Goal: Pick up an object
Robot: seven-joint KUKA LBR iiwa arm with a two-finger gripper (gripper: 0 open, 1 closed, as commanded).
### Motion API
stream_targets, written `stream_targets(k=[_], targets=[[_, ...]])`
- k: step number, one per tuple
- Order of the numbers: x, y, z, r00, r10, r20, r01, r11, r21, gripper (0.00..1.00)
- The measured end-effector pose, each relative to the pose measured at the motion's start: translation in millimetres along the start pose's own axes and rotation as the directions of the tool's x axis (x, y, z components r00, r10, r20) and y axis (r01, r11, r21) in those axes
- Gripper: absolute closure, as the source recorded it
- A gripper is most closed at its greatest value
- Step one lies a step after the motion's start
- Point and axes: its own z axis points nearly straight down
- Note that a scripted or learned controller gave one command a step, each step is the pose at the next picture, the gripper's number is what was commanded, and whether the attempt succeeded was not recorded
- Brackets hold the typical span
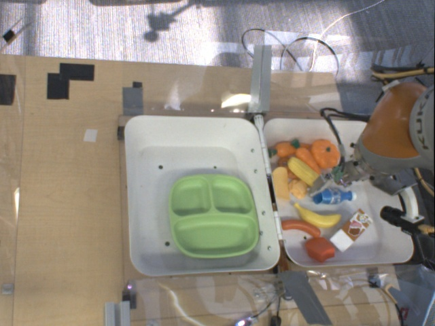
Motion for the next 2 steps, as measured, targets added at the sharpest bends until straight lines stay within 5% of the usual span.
stream_targets(k=[1, 2], targets=[[1.0, 3.0, -12.3, 1.0, -0.002, -0.001, 0.002, 1.0, -0.005, 1.0], [1.1, 2.9, -12.2, 1.0, -0.002, -0.001, 0.002, 1.0, -0.005, 0.0]])
